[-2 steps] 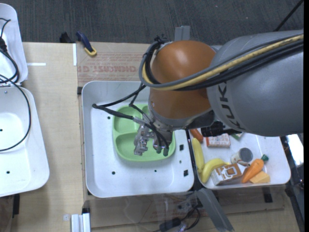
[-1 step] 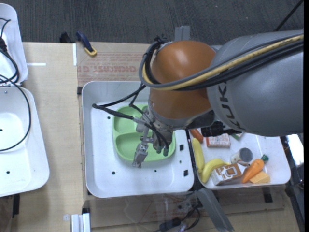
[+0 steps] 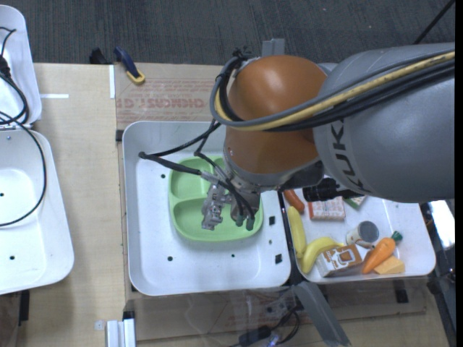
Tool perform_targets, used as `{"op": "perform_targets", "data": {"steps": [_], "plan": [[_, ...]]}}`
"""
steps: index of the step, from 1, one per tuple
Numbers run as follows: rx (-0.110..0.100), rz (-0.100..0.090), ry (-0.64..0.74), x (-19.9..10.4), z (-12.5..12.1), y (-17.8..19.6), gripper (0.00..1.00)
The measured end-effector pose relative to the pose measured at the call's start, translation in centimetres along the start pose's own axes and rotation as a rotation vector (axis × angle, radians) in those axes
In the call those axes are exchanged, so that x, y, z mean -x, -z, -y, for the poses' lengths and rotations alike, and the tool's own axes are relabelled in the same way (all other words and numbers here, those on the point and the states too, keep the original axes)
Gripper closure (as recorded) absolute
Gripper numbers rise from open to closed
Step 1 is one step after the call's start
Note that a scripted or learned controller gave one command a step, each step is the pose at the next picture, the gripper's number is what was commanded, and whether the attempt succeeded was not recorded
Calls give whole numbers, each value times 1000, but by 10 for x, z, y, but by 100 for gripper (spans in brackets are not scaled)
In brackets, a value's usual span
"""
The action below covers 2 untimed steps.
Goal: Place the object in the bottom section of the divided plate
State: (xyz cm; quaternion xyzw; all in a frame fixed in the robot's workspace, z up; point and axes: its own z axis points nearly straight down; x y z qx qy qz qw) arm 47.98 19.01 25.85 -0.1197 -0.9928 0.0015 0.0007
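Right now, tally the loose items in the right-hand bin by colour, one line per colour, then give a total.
Yellow: 3 – banana, a long yellow piece, cheese wedge
Orange: 2 – carrot, a small orange piece
Brown: 1 – carton
Pink and white: 1 – box
Grey: 1 – round can
Total: 8, with the arm hiding part of the bin.

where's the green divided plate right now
In the camera view, the green divided plate lies in the left white bin, toward its right half, directly beneath the gripper; the banana lies in the neighbouring bin on the right.
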Motion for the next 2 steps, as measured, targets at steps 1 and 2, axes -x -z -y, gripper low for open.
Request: {"op": "perform_targets", "data": {"steps": [1,2], "plan": [[0,0,0,0,0,0,0],[-1,0,1,1,0,8,100]]}}
